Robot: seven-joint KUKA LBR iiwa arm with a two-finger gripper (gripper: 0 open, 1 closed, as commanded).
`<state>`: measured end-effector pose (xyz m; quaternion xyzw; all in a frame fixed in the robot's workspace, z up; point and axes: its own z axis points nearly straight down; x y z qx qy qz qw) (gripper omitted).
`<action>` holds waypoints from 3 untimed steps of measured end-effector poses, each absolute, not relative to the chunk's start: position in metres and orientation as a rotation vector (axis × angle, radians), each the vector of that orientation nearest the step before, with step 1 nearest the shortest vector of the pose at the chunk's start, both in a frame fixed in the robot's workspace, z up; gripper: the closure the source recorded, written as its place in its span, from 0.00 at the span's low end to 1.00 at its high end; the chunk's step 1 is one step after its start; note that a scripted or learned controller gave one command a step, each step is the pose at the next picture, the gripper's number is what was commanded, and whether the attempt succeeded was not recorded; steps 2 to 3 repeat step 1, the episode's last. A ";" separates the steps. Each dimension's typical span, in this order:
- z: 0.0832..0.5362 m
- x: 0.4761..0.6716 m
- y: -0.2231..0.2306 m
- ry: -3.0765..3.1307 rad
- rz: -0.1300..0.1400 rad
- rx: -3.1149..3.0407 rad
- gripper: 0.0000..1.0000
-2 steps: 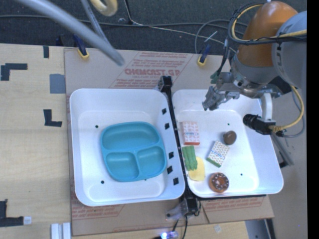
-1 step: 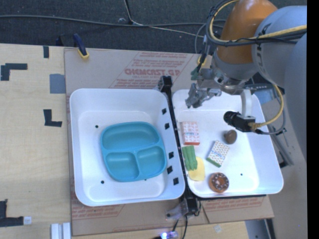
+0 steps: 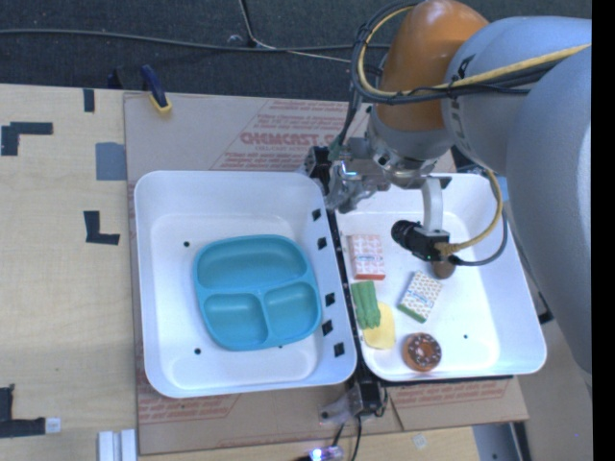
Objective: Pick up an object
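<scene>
The right bin (image 3: 500, 344) holds several small items. A red and white packet (image 3: 365, 255) lies near its left wall, with a green piece (image 3: 365, 302) and a yellow piece (image 3: 382, 334) below it. A white box with green print (image 3: 420, 296) and a brown doughnut (image 3: 421, 351) lie further right. My gripper (image 3: 348, 186) hangs over the upper left corner of this bin, just above the packet and close to the divider between the bins. Nothing is visibly held.
A blue divided tray (image 3: 258, 291) lies in the left bin (image 3: 154, 209). The grey arm and its orange band (image 3: 428, 56) cover the right bin's upper part. A black cable fitting (image 3: 415, 237) hangs beside the packet. A yellow and blue clamp (image 3: 154, 89) sits at the bench's back left.
</scene>
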<state>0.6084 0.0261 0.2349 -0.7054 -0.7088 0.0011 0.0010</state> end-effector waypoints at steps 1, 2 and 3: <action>0.221 0.622 0.074 -2.227 0.002 -2.215 1.00; 0.221 0.622 0.074 -2.227 0.002 -2.215 1.00; 0.221 0.622 0.074 -2.227 0.002 -2.215 1.00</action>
